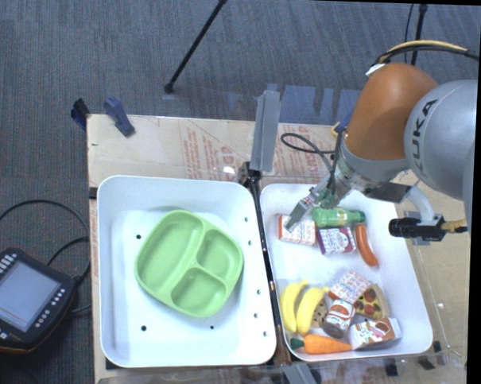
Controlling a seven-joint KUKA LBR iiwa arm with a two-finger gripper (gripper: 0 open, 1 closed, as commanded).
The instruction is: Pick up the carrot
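Two bins sit on my worktop (147, 147), and my pincer (302, 212), fingers apart on nothing, hangs over the right bin (421, 302) near its far-left corner above a carton (298, 230), while the carrot (325, 344) lies against the near edge, bananas (301, 306) just behind, "KUKA" on my arm (434, 136).

Bright, even light; slightly soft focus

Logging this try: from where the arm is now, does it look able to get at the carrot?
Probably yes. The carrot lies uncovered at the right bin's near edge, bananas just behind it. The gripper hangs over the far end.
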